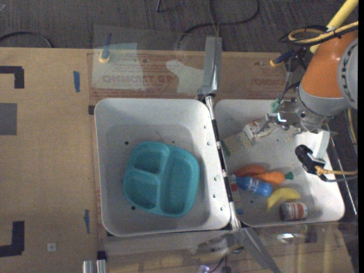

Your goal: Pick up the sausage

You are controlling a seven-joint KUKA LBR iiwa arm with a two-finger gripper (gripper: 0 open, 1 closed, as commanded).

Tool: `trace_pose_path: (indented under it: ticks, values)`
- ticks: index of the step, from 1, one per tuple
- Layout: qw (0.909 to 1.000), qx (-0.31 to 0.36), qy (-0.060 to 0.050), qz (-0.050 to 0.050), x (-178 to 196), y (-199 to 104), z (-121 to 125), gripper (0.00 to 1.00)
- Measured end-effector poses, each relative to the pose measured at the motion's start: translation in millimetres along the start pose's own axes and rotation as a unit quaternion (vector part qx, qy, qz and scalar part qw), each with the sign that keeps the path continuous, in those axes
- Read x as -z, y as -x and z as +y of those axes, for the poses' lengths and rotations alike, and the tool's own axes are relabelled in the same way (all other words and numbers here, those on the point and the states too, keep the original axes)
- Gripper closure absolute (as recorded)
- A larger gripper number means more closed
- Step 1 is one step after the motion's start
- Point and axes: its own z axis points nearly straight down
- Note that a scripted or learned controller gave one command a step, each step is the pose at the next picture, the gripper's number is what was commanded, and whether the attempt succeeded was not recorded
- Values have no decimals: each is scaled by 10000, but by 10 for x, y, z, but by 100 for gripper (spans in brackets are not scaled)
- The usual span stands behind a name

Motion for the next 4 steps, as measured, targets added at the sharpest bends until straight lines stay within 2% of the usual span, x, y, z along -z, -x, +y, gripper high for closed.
trace_pose_path:
  ticks: [1, 2, 3, 4]
  values:
    - [9995, 303, 39, 4, -760, -60, -366, 0]
    - [9829, 1842, 51, -9, -755, -252, -670, 0]
    - [9978, 667, 52, 7, -756, -115, -767, 0]
    - [9992, 409, -2, 4, -567, -291, -343, 0]
